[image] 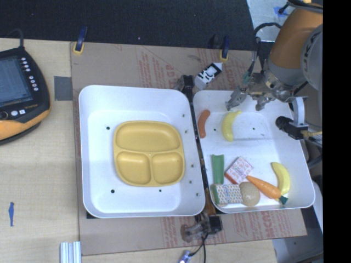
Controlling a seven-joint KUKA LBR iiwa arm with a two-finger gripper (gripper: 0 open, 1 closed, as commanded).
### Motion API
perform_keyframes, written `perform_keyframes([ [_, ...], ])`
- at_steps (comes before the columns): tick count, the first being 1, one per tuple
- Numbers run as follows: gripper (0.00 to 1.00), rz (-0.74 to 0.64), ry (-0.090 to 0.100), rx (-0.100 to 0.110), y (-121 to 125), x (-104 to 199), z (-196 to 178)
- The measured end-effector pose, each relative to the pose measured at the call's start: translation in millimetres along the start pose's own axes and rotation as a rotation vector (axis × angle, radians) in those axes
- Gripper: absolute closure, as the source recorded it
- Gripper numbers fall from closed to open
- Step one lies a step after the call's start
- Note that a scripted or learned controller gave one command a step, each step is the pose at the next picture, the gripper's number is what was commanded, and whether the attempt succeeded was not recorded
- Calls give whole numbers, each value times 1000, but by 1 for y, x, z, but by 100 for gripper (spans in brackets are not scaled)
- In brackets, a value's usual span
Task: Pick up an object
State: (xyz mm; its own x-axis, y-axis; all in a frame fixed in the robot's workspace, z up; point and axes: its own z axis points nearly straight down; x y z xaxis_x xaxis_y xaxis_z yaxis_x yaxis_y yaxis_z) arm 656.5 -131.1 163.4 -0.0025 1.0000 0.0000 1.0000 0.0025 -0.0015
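The pincer (249, 98) hangs over the far edge of the right bin (299, 147), its two fingers spread apart with nothing between them. Just below the left fingertip lies a small yellow banana (230, 125), close to it, though contact cannot be told. Left of that banana, a reddish sausage (203, 122) lies along the bin's left wall. Toward the near side of the same bin sit a green strip (218, 167), a pink-and-white packet (238, 170), an orange carrot (264, 187), a second banana (282, 177) at the right, a patterned block (227, 193) and a beige round piece (249, 195). The left bin (93, 147) holds a yellow divided tray (149, 152). Farther left on the tabletop (38, 201) rests a control pendant (19, 95) with a screen.
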Motion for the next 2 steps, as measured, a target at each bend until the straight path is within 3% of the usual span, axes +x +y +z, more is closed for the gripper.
perform_keyframes([
  [1, 0, -3, -1, 3, -1, 32, 72],
  [2, 0, 0, -1, 0, 0, -7, -12],
])
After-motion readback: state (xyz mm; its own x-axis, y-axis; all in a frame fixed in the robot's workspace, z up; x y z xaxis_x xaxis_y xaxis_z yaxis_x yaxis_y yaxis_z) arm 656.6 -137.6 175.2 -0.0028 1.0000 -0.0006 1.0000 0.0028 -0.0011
